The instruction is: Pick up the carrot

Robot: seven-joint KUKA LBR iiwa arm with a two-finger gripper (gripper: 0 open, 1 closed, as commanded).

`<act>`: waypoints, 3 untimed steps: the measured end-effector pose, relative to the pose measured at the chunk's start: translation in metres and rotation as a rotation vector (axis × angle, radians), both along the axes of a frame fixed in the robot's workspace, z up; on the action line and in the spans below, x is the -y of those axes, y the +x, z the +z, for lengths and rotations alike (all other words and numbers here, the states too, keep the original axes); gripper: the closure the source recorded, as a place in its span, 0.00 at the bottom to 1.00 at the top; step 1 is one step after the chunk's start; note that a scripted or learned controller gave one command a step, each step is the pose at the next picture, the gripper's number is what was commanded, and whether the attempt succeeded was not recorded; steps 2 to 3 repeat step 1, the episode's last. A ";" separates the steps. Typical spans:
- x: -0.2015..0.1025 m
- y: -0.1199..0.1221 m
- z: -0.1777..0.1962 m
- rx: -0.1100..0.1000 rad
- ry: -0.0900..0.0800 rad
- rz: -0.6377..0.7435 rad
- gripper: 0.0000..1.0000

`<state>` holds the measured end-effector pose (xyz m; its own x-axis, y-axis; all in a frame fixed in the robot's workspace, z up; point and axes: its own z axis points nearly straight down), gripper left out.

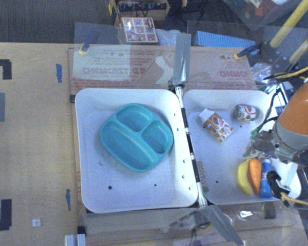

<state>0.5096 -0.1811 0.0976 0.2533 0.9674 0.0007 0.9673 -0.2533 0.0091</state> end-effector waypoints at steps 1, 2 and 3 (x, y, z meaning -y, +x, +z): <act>-0.029 0.076 0.094 -0.009 0.000 0.161 1.00; -0.029 0.076 0.094 -0.009 0.000 0.161 1.00; -0.029 0.076 0.094 -0.009 0.000 0.161 1.00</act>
